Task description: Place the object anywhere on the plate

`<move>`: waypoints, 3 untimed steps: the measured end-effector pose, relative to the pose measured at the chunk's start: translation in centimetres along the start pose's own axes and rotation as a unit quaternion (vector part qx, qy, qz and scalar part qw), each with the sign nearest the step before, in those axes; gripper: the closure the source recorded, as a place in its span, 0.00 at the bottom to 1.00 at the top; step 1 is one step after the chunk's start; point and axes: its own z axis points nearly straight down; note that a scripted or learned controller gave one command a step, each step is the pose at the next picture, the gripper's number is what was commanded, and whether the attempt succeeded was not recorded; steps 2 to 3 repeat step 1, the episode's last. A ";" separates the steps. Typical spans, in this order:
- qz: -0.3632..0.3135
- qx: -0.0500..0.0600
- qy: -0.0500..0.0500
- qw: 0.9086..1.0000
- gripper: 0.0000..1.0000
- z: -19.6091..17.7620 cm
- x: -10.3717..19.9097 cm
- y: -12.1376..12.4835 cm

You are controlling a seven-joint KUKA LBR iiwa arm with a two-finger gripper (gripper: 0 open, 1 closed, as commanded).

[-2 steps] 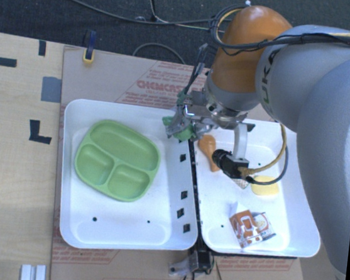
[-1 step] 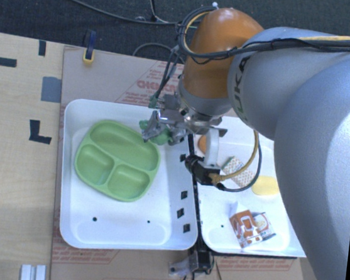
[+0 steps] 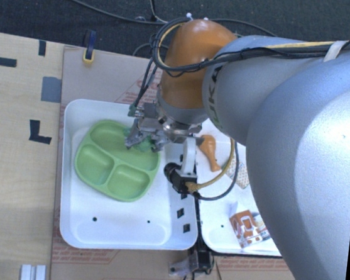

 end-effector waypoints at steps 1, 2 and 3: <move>0.001 -0.001 0.000 1.000 0.00 -0.2 -0.2 0.1; 0.001 -0.001 0.000 1.000 0.00 -0.2 -0.2 0.1; 0.001 -0.001 0.000 1.000 0.00 -0.2 -0.2 0.1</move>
